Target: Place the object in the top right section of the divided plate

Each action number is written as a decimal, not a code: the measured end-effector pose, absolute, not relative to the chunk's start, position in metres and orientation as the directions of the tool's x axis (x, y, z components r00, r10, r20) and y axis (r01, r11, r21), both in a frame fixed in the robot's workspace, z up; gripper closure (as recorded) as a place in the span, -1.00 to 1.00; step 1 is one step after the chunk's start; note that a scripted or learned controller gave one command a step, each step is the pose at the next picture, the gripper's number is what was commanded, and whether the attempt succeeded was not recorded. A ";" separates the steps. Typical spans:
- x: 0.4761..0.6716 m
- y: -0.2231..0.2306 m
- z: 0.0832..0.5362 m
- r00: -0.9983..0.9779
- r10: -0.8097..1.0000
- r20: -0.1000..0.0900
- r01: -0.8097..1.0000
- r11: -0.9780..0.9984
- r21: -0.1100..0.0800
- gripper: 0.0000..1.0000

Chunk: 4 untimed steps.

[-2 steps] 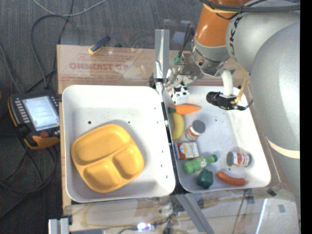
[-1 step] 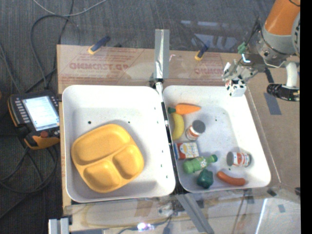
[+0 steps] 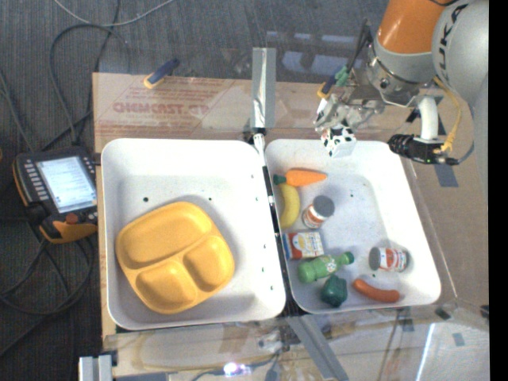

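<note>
camera view:
arm: grey with an orange band, reaches in from the right, wrist above the back edge of the right bin
gripper: raised over the back-left part of the right bin, pointing down
claw state: pinching a small white-and-black object, which hangs between the fingertips, clear of the bin floor
task thing: that white-and-black object, looks like a toy cow but too small to be sure; it is in the air at the right bin's back edge, well apart from the plate
plate: yellow, divided in three, lies on the floor of the left bin, toward the front-left; tilted relative to the bin edges, all sections bare
target section: judged to be the small section nearest the bin divider, at the plate's right side
right bin contents: carrot near the back, banana along the left wall, can beside it, red-and-white packet, green bottle, dark green vegetable at the front, jar and sausage at the front-right
step in hand: pick looks done, object lifted; carry to the plate not yet begun
next move calls for: travel left across the wall between the bins with enough height, then lower over the plate's top right section before release
risk: the pinch looks shallow, so the object could slip in transit
</note>
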State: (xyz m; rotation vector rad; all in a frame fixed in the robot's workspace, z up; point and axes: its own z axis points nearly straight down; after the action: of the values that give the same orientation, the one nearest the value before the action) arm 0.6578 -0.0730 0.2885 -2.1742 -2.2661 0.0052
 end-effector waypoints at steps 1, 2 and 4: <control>0.617 -0.066 0.433 0.019 1.000 -0.003 1.000 -0.019 -0.002 1.00; 0.513 -0.030 0.330 -0.050 0.999 -0.001 0.999 0.049 -0.005 1.00; 0.517 0.043 0.327 -0.165 0.986 0.000 0.986 0.165 -0.005 1.00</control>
State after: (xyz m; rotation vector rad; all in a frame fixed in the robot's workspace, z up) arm 0.5167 0.0427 0.3269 -2.0274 -2.3959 0.0064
